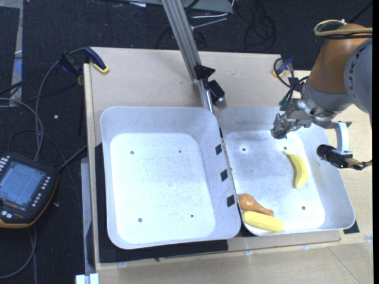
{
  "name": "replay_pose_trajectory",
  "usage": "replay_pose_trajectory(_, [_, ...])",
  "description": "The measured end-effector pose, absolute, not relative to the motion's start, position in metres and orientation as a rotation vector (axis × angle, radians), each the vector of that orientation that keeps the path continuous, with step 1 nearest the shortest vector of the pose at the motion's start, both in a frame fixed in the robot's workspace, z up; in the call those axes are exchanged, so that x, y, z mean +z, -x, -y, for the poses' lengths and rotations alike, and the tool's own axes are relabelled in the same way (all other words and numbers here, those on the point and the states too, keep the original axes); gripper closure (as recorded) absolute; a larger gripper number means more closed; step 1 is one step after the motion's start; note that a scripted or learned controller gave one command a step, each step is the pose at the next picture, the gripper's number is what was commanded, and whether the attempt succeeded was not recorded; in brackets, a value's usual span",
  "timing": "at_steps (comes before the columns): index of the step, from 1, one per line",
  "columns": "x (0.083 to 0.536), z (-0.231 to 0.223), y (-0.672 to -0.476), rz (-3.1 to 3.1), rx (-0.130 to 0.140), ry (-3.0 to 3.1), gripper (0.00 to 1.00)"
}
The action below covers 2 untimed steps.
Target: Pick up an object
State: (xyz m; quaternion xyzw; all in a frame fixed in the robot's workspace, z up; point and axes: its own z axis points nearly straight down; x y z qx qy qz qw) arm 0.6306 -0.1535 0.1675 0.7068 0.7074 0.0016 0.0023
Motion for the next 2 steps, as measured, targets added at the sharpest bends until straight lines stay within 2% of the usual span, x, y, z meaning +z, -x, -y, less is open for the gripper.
replay_pose_trajectory(1, [0.229, 0.151, -0.628, -2.220, 0.004, -2.218, 1.00])
replay_pose_trajectory(2, [0.212, 0.151, -0.628, -2.222, -0.001, -2.221, 1.00])
